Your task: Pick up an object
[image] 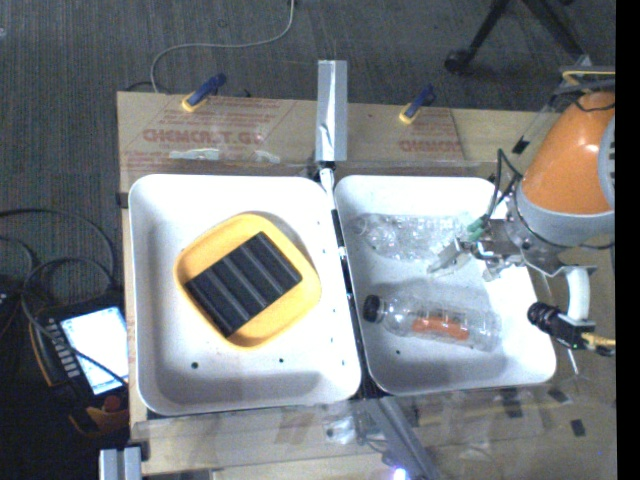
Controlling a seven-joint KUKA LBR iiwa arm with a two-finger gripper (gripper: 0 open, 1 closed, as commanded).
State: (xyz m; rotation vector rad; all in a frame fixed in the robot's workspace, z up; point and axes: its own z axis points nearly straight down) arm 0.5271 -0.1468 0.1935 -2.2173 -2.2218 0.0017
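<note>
Camera view puts your likeliest targets in the right bin: a clear bottle with an orange label lying flat, a crumpled clear bottle behind it. Your gripper hangs between them; its state I cannot tell. Expect round, slick plastic to roll or squirt away. A yellow tray fills the left bin.

Grey arm w/ orange band.
</note>
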